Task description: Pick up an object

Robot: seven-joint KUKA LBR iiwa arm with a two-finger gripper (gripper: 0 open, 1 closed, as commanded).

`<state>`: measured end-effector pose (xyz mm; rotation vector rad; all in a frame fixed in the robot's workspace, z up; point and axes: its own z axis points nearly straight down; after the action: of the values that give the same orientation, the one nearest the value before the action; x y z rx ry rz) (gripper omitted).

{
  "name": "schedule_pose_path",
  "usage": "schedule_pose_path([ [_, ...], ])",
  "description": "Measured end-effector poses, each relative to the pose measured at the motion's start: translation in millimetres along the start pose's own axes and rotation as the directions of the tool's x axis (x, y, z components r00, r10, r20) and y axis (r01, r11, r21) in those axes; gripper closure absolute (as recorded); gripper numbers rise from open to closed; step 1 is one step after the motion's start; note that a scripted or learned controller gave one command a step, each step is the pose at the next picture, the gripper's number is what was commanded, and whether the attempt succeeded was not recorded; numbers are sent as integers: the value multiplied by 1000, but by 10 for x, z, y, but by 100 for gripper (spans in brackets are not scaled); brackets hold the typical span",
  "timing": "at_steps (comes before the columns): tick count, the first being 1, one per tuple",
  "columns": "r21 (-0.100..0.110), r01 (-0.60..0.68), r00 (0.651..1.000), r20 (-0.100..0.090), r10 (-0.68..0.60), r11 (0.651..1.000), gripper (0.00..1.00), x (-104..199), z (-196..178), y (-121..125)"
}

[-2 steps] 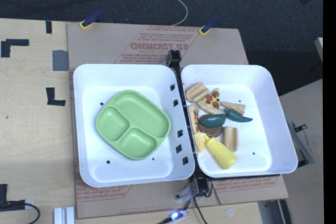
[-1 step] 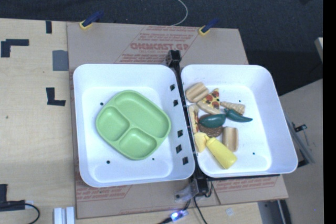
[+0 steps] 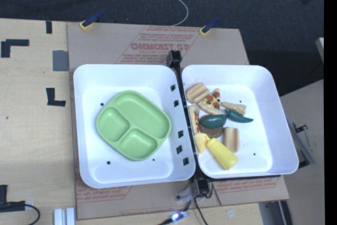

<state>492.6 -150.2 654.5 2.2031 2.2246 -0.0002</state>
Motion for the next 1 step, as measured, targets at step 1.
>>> schedule_pose_path([
  [1, 0, 1, 1000, 0, -1, 1000, 100, 4, -98, 8],
])
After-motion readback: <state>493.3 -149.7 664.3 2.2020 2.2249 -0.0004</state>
